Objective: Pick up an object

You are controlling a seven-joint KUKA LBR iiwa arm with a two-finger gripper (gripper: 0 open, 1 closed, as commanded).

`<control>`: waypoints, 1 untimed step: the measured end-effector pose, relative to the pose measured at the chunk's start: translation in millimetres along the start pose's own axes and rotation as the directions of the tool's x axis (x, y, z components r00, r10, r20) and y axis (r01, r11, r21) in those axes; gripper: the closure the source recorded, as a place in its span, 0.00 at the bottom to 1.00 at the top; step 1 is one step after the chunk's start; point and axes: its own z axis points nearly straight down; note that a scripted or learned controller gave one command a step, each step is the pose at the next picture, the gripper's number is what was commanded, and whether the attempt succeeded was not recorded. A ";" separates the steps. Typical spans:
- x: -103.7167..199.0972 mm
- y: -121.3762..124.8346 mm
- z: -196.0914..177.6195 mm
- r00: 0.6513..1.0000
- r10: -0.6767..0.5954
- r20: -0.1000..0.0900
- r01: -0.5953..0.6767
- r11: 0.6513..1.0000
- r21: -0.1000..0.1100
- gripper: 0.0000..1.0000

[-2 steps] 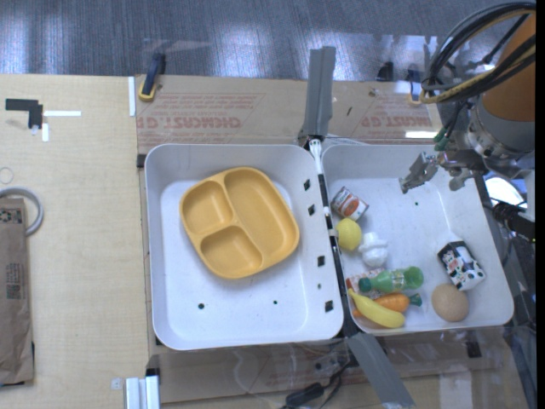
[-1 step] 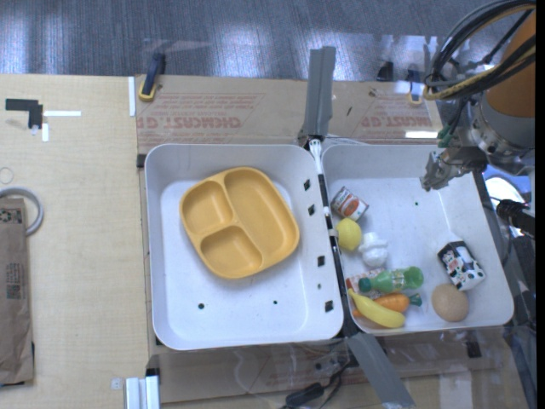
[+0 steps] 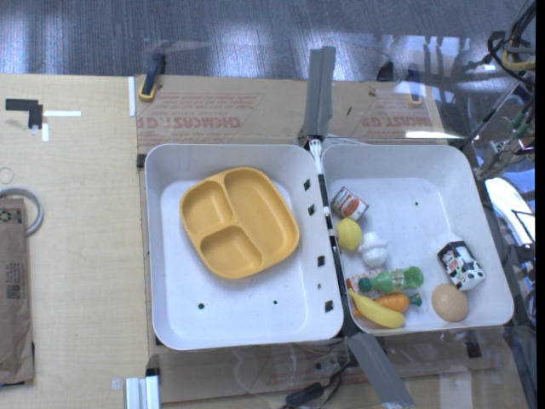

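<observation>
Bins sit side by side on the desk. We see the left bin (image 3: 162, 254) carrying a yellow divided plate (image 3: 238, 221), with bare floor toward six o'clock. In the right bin (image 3: 426, 173), objects crowd its nine and six o'clock edges: a small can (image 3: 348, 204), lemon (image 3: 349, 234), banana (image 3: 377, 310), perhaps a carrot (image 3: 392, 302), an egg (image 3: 450, 302), and a carton (image 3: 461, 266). Its twelve o'clock half lies open.

A robotics lab, probably: a plywood bench (image 3: 68, 228) bears two white bins (image 3: 162, 254) clamped over flattened cardboard (image 3: 221, 113), with loose cables (image 3: 511, 49) at the right edge.
</observation>
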 end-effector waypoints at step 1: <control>-44.5 21.6 -75.2 0.999 -0.040 0.000 0.040 0.999 0.000 1.00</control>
